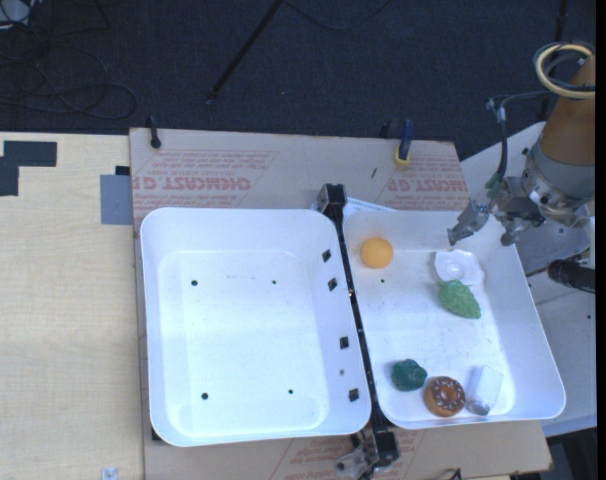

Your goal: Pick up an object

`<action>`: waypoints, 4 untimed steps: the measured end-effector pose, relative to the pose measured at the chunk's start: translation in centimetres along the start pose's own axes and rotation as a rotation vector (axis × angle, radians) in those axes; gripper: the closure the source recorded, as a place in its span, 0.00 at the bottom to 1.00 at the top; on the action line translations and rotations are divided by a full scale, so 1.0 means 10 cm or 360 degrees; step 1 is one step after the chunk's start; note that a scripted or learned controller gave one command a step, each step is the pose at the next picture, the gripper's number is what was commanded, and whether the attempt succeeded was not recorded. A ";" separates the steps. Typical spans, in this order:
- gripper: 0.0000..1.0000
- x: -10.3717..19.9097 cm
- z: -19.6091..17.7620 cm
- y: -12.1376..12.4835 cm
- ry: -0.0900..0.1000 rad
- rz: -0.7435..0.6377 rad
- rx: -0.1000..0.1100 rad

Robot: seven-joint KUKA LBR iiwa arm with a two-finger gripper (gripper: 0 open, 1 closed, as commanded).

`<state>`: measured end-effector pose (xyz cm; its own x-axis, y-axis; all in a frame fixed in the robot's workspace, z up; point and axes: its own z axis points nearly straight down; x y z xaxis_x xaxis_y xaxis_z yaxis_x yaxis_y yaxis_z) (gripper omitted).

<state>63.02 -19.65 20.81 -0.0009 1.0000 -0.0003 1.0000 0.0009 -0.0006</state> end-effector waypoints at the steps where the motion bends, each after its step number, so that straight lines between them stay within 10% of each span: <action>1: 0.00 0.42 1.26 -0.04 0.0000 -0.0003 0.0004; 2: 0.00 0.89 0.29 0.07 0.0002 -0.0005 -0.0007; 4: 0.00 1.09 1.01 0.14 0.0000 -0.0001 0.0002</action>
<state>64.39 -8.80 10.69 -0.0017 1.0000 -0.0003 1.0000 0.0017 -0.0016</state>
